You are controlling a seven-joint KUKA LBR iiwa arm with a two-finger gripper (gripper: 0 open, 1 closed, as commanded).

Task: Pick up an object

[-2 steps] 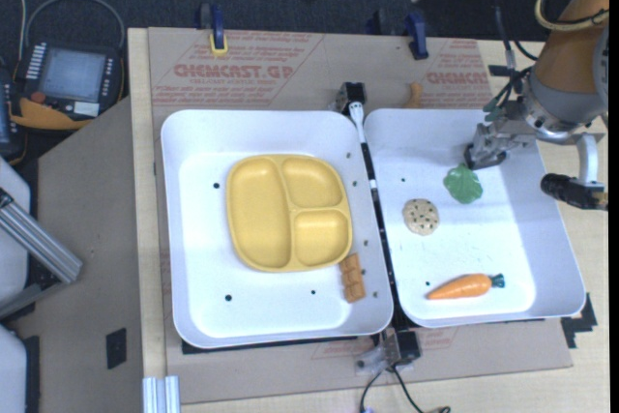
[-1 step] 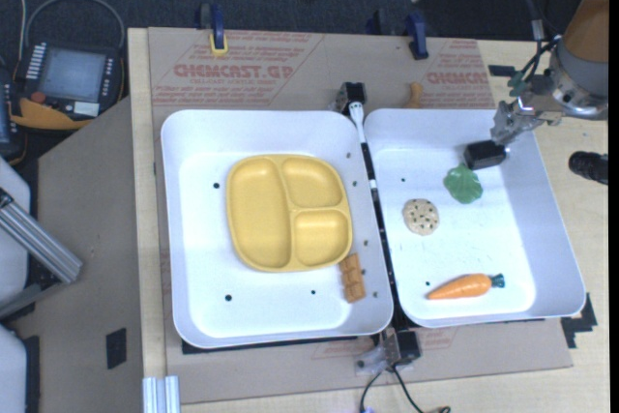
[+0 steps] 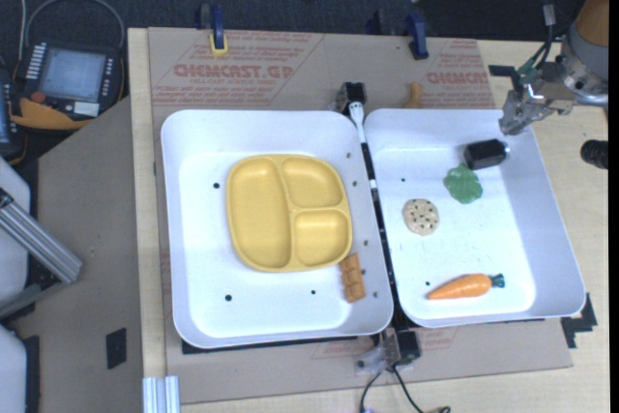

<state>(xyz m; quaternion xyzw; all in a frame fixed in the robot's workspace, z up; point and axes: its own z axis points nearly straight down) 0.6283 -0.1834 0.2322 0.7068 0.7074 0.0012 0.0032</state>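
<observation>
The right bin [image 3: 551,237] holds a small black block [image 3: 486,153], a green broccoli piece [image 3: 463,185], a round speckled cookie [image 3: 421,217] and an orange carrot [image 3: 464,286] lying near the front. My gripper [image 3: 515,118] hangs over the bin's far right corner, just up and right of the black block and apart from it. I see nothing held in it.
The left bin [image 3: 193,208] carries a yellow divided plate [image 3: 288,211] and a small brown ridged piece [image 3: 352,277] at its front right. Blue clamps [image 3: 218,26] sit on the bench's far edge. A pendant screen [image 3: 70,73] lies off to the left.
</observation>
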